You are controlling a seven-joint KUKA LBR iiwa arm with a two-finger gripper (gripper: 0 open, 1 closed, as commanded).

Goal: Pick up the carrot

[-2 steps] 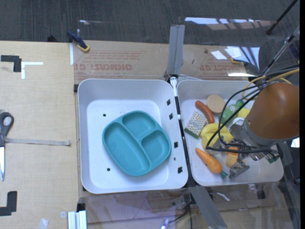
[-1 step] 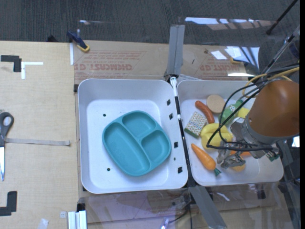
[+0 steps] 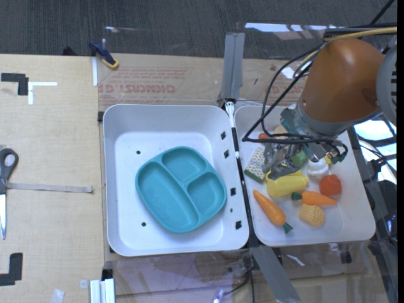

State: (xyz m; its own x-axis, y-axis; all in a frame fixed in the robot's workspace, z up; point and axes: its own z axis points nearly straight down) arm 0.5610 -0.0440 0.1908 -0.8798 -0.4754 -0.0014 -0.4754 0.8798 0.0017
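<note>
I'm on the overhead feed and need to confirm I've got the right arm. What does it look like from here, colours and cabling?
The arm is grey with a big rounded orange band above the wrist. Black cables loop loosely off its left side, and a thin yellow one runs along the top. Beneath the band, the gripper is a cluster of dark and silvery metal parts with more thin wires.

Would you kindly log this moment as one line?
gripper: above right bin's items | carrot: lying in right bin, ungrasped | tray: left bin

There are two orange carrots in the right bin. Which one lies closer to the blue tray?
The bigger carrot, lying diagonally at the right bin's left side, green tip pointing down-right. The smaller carrot lies further right, below the red tomato.
</note>
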